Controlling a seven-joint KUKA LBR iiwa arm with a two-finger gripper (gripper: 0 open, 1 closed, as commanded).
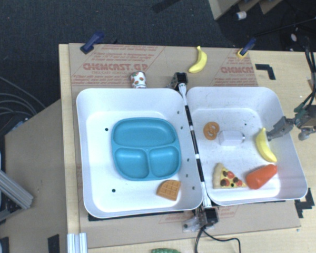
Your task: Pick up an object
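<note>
The right bin (253, 100) holds a brown pretzel (211, 130), a clear plastic piece (231, 138), a yellow banana (265, 145), a pizza slice (228, 177) and an orange-red vegetable (261, 176). My gripper (287, 125) hangs at that bin's right rim, just right of and above the banana. It looks apart from the banana. Nothing shows in its grasp. In the left bin (95, 120), a blue divided plate (146, 147) lies at the middle and a waffle (168, 190) sits near the front right corner.
A second banana (198, 60) and a small patterned cup (138, 79) lie on the cardboard behind the bins. Blue clamps (92, 42) hold the board's back edge. A black clip (179, 80) joins the bins at the back.
</note>
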